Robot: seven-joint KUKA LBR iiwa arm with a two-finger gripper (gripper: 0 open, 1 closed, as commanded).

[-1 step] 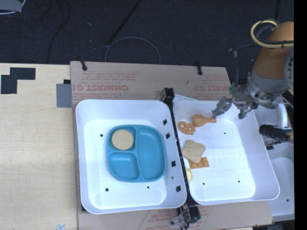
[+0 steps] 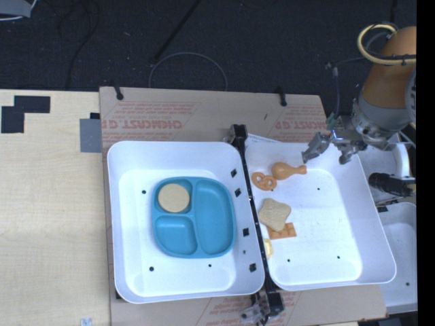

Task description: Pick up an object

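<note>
Gripper: (image 2: 331, 148) hovers over the right bin's (image 2: 353, 250) far rim, fingers spread apart, nothing between them.
Drumstick: (image 2: 288, 171) lies in the right bin, just left of and below the gripper, apart from it.
Pretzel: (image 2: 264, 180) beside the drumstick, further left.
Toast slice: (image 2: 274, 214) nearer the camera, resting on an orange cracker (image 2: 285, 232).
Left bin: (image 2: 129, 161) holds a blue divided plate (image 2: 204, 223) with a round cookie (image 2: 173, 197).

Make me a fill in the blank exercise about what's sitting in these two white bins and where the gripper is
1. The blue divided plastic tray lies in the ______ white bin.
2. The round tan cookie rests in the tray's upper-______ compartment.
3. The small brown pretzel lies just ______ of the orange drumstick-shaped toy.
4. The gripper hangs over the upper edge of the ______ white bin.

Missing words: left; left; left; right
</note>
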